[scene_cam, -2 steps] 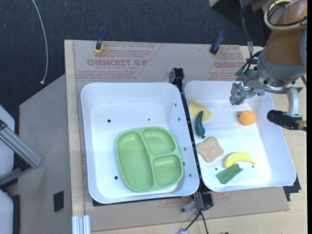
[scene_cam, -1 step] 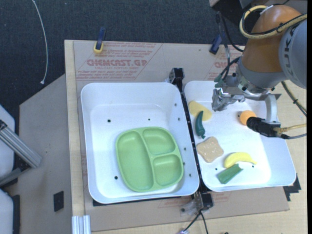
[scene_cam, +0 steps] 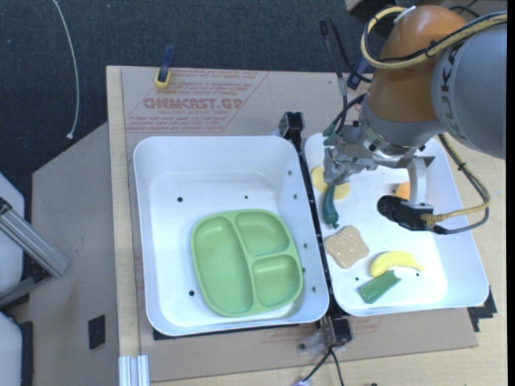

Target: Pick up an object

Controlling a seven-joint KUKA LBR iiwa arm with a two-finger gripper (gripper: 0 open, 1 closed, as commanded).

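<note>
Two shallow white plastic bins sit side by side on the desk (scene_cam: 121,175), which is covered by a flat sheet of brown cardboard printed with red lettering. The left bin (scene_cam: 161,167) has smooth glossy walls with rounded corners and holds a light green plate (scene_cam: 245,261), a matte rounded rectangle divided into three compartments by raised ridges.

The right bin (scene_cam: 459,272) holds the small objects. A teal piece (scene_cam: 330,206), narrow and slightly curved, lies near the bin's left wall. A pale yellow object (scene_cam: 339,190) lies just beside its upper end, partly hidden by the arm. Below them lies a tan square (scene_cam: 347,246) with a speckled, bread-like surface. To its right is a yellow banana shape (scene_cam: 394,260), curved and smooth, touching a green block (scene_cam: 378,287) that lies tilted below it. An orange item (scene_cam: 401,190) peeks out near a black rounded part (scene_cam: 402,213) of the tooling.

The arm's grey metal body and glossy orange band reach over the right bin. The end effector (scene_cam: 336,175) points down at the bin's upper left area, directly above the teal piece and the pale yellow object. Whether its fingers are apart or together I cannot tell, as cables and brackets crowd that spot.
</note>
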